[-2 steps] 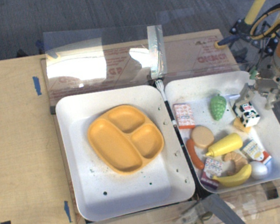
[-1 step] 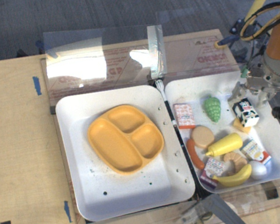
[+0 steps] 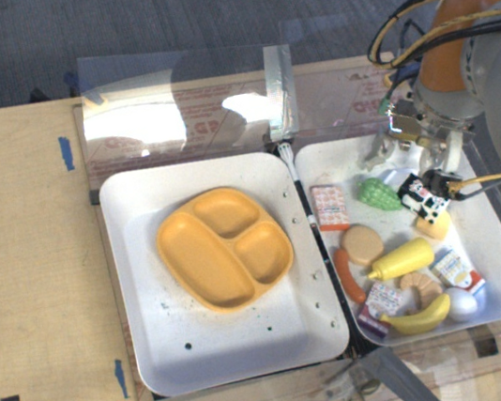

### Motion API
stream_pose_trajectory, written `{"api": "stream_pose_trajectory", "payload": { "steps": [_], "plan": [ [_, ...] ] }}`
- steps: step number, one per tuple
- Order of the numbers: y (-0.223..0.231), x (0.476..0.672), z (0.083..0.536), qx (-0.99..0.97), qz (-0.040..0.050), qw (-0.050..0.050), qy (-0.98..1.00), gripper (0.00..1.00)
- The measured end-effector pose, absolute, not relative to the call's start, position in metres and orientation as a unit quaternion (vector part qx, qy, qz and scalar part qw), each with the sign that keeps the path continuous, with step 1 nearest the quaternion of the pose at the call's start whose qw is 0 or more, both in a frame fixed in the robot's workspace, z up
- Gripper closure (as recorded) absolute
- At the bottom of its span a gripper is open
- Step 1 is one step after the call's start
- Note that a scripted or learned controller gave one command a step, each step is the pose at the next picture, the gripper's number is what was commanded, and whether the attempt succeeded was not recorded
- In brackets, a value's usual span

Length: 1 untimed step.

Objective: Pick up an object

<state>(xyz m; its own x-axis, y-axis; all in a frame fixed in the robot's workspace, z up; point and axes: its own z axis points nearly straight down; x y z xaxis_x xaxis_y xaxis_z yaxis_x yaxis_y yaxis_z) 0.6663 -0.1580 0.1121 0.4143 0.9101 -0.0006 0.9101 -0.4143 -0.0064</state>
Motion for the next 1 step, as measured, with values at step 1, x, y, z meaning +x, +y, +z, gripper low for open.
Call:
{"api": "stream_pose_trajectory", "payload": {
  "steps": [1],
  "plan": [
    [-0.1041, 0.6674, 0.1698, -0.807, 0.0005, 0.0, -0.591, 0.0]
  ]
}}
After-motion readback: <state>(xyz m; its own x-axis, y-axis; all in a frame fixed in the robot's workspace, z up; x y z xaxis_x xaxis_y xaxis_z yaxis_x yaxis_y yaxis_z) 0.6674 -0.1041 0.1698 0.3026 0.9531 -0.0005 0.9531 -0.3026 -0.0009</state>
